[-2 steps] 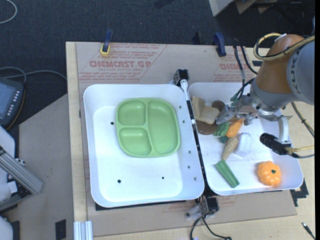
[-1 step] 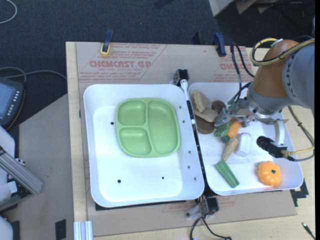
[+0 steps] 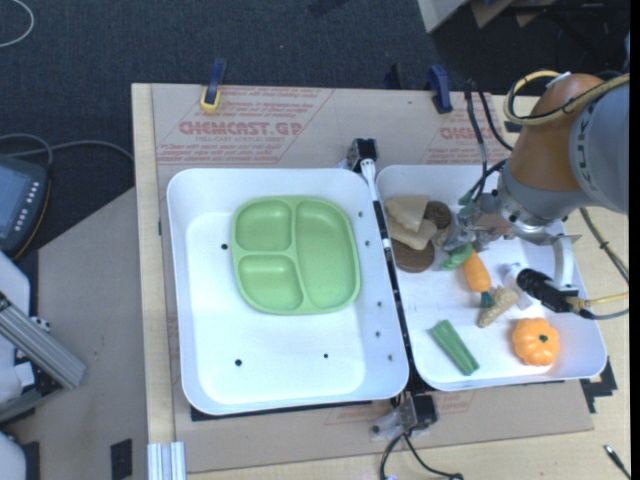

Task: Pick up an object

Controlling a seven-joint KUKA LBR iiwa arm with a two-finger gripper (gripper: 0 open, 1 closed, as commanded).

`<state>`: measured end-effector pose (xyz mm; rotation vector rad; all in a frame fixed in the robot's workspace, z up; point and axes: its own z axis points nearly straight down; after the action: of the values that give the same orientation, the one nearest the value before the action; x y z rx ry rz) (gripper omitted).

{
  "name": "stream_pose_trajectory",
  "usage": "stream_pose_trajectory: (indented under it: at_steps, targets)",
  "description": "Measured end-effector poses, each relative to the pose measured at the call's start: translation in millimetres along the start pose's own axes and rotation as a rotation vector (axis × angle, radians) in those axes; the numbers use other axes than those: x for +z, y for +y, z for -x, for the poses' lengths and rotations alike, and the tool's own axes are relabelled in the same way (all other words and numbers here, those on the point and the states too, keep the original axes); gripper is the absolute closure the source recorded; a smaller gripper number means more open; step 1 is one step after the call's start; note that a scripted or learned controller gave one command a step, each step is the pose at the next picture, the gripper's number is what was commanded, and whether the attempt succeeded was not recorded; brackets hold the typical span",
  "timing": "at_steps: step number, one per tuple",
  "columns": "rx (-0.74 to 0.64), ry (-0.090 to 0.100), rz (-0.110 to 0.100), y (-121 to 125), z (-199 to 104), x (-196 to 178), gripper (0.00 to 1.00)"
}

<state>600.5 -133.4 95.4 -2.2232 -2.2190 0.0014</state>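
Observation:
The right bin (image 3: 590, 353) holds several toy foods. An orange carrot with a green top (image 3: 473, 269) lies near the middle, a small orange pumpkin (image 3: 535, 341) sits at the front right, and a green stick (image 3: 454, 347) lies at the front. A tan piece (image 3: 497, 306) rests between the carrot and the pumpkin. Beige and brown pieces (image 3: 414, 230) are piled at the bin's left side. My gripper (image 3: 466, 232) hangs low over the bin's back middle, just above the carrot's green top and right of the brown pieces.
The left bin (image 3: 200, 298) holds a green divided plate (image 3: 296, 254). The grey arm with its orange band (image 3: 555, 138) comes in from the upper right. Cables loop over the right bin's right side. Clamps sit along the board's back edge.

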Motion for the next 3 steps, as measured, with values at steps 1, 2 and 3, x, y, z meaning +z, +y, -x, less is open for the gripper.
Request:
stream_pose_trajectory:
  at_steps: [1, 2, 3]
  targets:
    - [-0.003, -0.001, 0.008, -5.4, -5.5, -58.8, 1.0]
    - [-0.003, -0.002, 0.009, -6.2, -1.8, -122.6, 1.0]
    - [-0.003, -0.001, 0.005, -5.4, -1.7, -130.1, 1.0]
